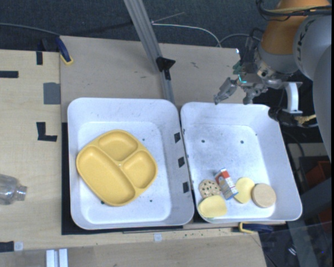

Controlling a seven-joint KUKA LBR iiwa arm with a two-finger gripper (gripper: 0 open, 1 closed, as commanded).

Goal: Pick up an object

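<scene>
The jaws (234,92) hung apart and empty above the far rim of the right bin (278,143); the objects clustered at that bin's near edge: a cookie (209,188), a small red-and-white packet (227,183), two pale yellow pieces (212,207) and a tan disc (263,195); all looked light and stiff, the disc likely easiest taken across its width; the near wall crowded them, while the bin's far floor lay open; a yellow divided tray (117,167) sat in the left bin (78,149).
</scene>
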